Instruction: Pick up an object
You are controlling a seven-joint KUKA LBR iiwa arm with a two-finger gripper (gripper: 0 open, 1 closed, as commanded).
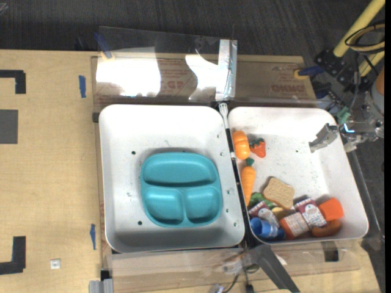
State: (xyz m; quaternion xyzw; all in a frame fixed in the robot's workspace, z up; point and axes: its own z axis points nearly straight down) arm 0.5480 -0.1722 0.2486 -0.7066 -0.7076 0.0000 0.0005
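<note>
Seen from above at a slant, a tan wooden worktop (43, 182) carries two shallow, glossy white plastic bins. The left bin (116, 133) holds a smooth teal divided tray (181, 187) with three rounded compartments. The right bin (293, 133) holds toy food — an orange pumpkin (241, 144), a carrot (247, 178), a speckled slice of toast (279, 191) and small packets (299, 218), heaped in its near left corner. The grey metal tool (324, 137) sits over the right bin's far right side, well apart from the heap; whether it is released or clenched cannot be told.
</note>
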